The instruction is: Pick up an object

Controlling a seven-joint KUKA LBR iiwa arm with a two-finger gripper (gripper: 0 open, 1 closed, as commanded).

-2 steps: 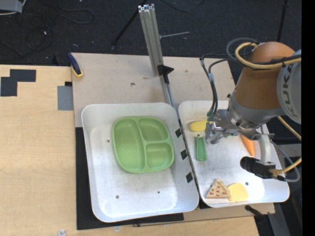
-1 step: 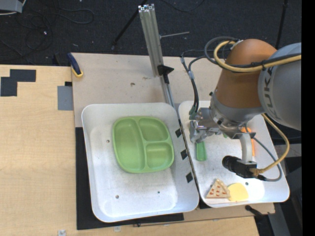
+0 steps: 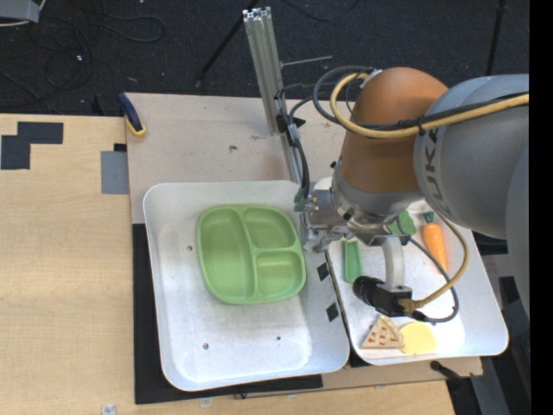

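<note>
Camera view, looking down at a slant: my pincer (image 3: 335, 230) hangs at the seam between the two bins, over the inner edge of the right-hand bin (image 3: 484, 322) as this view has it. My own wrist covers it, so whether it is released or clenched I cannot tell.

The nearest thing to take is the green stick (image 3: 352, 260), just beside me toward the view's bottom, its long axis running near-to-far, almost parallel to the seam. A carrot (image 3: 435, 242) lies farther right; a pizza slice (image 3: 381, 335) and a yellow piece (image 3: 418, 339) sit by the front rim. The green plate (image 3: 251, 254) rests in the left-hand bin (image 3: 173, 318). I judge the pick calls for a short shift toward the stick — closing across its width.
</note>
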